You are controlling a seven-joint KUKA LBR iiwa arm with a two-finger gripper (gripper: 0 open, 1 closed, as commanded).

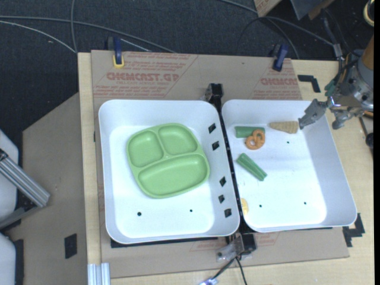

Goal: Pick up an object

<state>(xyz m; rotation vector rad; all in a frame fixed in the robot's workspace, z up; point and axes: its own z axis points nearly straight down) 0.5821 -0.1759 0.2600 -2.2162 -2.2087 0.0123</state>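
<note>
Gripper [323, 113] hangs at the right bin's [332, 177] far right rim, fingers spread apart, nothing between them. Just left of one fingertip lies a tan wedge [284, 127]. Further left, a pretzel [256, 139] touches one green stick [246, 132]; another stick [252, 167] lies nearer. Green plate [168, 160] sits in the left bin [119, 206].

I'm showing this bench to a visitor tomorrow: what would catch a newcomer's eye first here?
The green divided plate stands out most, lying alone in the left bin. Next come the small things scattered in the right bin: two green sticks, an orange pretzel and a tan cone-shaped piece. The gripper hangs over that bin's far right corner, close to the cone-shaped piece.
</note>
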